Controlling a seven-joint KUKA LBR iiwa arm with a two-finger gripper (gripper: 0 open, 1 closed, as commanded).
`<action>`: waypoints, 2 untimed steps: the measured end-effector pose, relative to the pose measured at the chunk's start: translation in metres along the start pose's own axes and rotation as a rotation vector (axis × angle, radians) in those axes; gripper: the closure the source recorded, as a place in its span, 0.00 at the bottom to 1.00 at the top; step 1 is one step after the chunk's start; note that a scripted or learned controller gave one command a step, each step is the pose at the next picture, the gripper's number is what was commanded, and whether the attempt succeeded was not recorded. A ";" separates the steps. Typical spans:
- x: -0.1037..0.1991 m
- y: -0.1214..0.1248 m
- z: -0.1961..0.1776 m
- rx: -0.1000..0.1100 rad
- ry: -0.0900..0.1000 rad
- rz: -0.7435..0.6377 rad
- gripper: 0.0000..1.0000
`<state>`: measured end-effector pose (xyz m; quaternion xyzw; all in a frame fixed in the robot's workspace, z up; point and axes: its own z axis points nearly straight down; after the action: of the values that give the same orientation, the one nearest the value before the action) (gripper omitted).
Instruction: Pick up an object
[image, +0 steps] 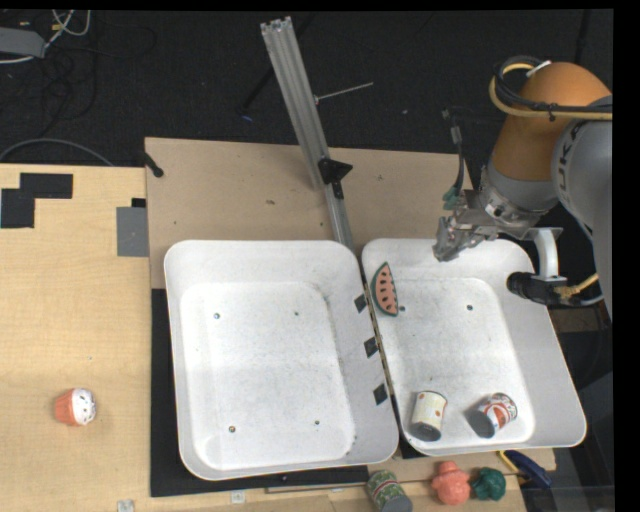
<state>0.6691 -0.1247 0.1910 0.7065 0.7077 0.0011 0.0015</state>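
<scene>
Claw (452, 243) hangs over the far rim of the right-hand shallow white bin (540, 400); I cannot tell its state. Red watermelon-slice toy (385, 289) leans on that bin's left wall. Cream cylindrical cup (429, 414) and red-and-white can (493, 413) lie near its front edge.

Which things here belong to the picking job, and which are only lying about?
For the job: gripper; red watermelon-slice toy; cream cup; red-and-white can; right white bin.
Lying about: orange-white round toy; left white bin; slanted aluminium rail.
</scene>
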 end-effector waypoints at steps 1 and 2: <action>-0.002 0.001 -0.049 -0.001 0.000 0.000 1.00; 0.056 -0.025 -0.048 0.007 0.003 -0.003 1.00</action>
<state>0.6443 -0.0690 0.2388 0.7056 0.7086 -0.0002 -0.0021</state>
